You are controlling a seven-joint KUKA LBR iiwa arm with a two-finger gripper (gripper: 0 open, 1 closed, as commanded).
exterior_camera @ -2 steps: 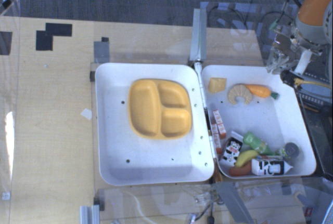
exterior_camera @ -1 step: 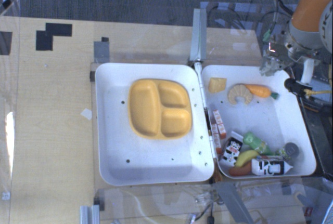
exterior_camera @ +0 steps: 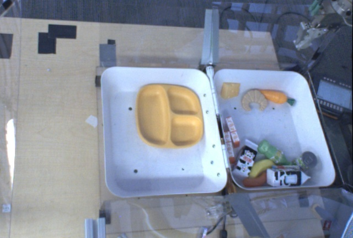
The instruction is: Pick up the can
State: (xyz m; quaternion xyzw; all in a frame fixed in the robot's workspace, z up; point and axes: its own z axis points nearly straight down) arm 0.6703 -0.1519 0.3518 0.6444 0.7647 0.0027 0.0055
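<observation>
The can (exterior_camera: 308,160) is a small grey tin seen from above, standing in the near right corner of the right bin (exterior_camera: 300,121). It touches a black-and-white carton (exterior_camera: 287,177) on its left. My gripper (exterior_camera: 310,32) hangs beyond the bin's far right corner, over the bench's glass edge and well away from the can. Nothing is visibly held in it.
Near the can lie a green bottle (exterior_camera: 270,151), a banana (exterior_camera: 262,166), a red sausage (exterior_camera: 253,180) and a second cow-pattern carton (exterior_camera: 246,157). A carrot (exterior_camera: 274,96), a croissant (exterior_camera: 254,100) and a yellow square (exterior_camera: 230,90) lie at the far side. The left bin (exterior_camera: 118,137) holds a yellow divided tray (exterior_camera: 168,115).
</observation>
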